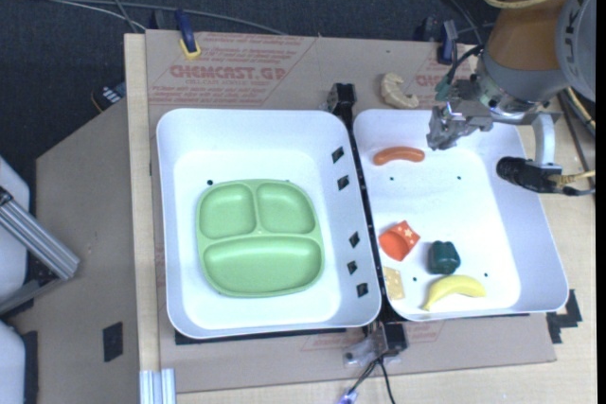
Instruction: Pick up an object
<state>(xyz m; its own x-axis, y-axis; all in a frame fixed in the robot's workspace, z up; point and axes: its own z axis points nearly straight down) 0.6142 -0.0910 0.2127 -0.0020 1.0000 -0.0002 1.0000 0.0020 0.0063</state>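
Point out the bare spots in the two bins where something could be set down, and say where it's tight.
Right bin: bare floor in the middle, between the hot dog at the back and the front cluster. Crowded at the front: red piece, dark green piece, banana, cracker. The gripper hangs by the hot dog. Left bin: bare strip behind the green tray.

Left bin (180,203): divided tray (259,237) near centre. Right bin (530,232): sausage (399,155) at rear left; gripper (443,135) just right of it; pepper (443,255) right of wedge (399,240); cracker (393,281) and banana (453,290) at front.
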